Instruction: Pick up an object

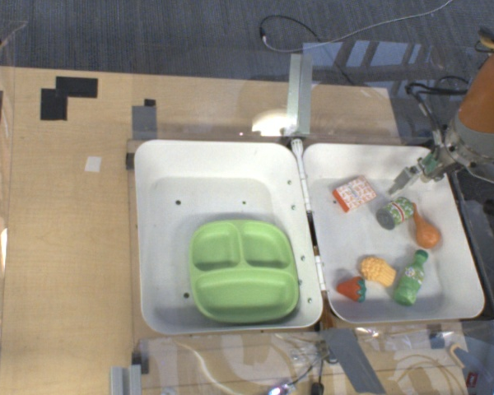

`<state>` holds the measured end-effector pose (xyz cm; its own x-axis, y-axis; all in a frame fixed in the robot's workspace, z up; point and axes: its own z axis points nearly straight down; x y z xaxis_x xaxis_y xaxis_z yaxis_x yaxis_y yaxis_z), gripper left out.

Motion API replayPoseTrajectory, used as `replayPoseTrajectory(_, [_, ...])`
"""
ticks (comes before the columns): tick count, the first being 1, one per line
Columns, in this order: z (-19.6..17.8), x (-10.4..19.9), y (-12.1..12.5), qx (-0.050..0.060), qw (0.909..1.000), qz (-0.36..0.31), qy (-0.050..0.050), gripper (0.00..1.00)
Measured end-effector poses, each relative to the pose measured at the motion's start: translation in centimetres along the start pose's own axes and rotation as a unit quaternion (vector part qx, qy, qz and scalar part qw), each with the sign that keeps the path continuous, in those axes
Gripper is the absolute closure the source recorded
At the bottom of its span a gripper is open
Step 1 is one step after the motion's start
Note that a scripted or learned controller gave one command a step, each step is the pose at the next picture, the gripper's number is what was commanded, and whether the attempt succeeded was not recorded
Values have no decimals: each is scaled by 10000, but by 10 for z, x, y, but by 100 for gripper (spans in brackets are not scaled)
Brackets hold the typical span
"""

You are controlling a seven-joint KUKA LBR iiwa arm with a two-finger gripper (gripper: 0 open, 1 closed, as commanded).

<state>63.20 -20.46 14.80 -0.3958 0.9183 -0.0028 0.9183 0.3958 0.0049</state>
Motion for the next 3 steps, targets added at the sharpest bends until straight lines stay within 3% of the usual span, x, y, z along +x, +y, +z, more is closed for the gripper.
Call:
replayPoseTrajectory(1, [24,4,-13,-110,9998,111,-77,0])
replayPoseTrajectory(2, [48,67,13,14,9944,1060,10,0])
replayPoseTrajectory(3, [57,89,-97,-63,9804,1968,-31,0])
